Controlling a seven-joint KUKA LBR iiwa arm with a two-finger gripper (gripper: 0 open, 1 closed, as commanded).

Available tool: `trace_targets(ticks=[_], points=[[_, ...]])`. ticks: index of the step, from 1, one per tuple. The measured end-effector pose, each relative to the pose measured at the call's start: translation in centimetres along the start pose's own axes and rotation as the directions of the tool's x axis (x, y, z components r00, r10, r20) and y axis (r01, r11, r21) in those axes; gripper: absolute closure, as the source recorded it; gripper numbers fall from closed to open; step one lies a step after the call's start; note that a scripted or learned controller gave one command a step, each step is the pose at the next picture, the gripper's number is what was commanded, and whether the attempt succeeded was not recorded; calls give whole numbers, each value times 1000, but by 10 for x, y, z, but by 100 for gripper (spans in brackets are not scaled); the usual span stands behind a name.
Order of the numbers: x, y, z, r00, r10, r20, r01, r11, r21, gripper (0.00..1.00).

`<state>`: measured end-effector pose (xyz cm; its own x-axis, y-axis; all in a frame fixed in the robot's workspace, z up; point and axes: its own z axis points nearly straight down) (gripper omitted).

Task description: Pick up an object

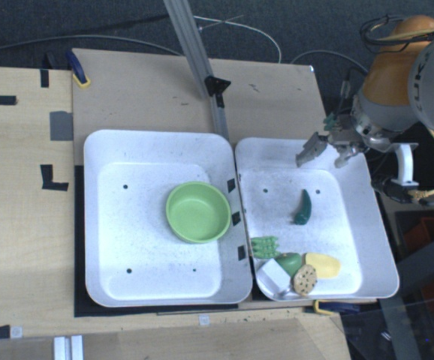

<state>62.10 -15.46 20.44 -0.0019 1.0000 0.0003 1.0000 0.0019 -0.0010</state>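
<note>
Left bin point(104, 201): shallow white plastic, speckled, rounded corners; it holds a smooth round green bowl point(197, 212) near its right wall.
Right bin point(367, 223): same white plastic, touching the left one.
Dark green piece point(302, 208): curved, tapered, glossy, lying alone mid-bin.
Near-edge cluster: ridged green piece point(264, 246), white block point(274, 276), round speckled biscuit-like disc point(305, 279), smooth yellow lump point(323, 265), all crowded together.
Tool point(323, 153): grey metal fingers spread apart, holding nothing, over the right bin's far edge, well apart from the objects.
Counter point(22, 201): pale wood.
</note>
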Motion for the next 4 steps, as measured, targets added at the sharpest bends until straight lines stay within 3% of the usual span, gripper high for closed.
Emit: trace_targets(ticks=[1, 3, 4], points=[[0, 0, 0, 1000, 0, 0, 0, 1000, 0, 0], [11, -6, 98, 1000, 0, 0, 0, 1000, 6, 0], [12, -7, 117, 1000, 0, 2, 0, 1000, 2, 0]])
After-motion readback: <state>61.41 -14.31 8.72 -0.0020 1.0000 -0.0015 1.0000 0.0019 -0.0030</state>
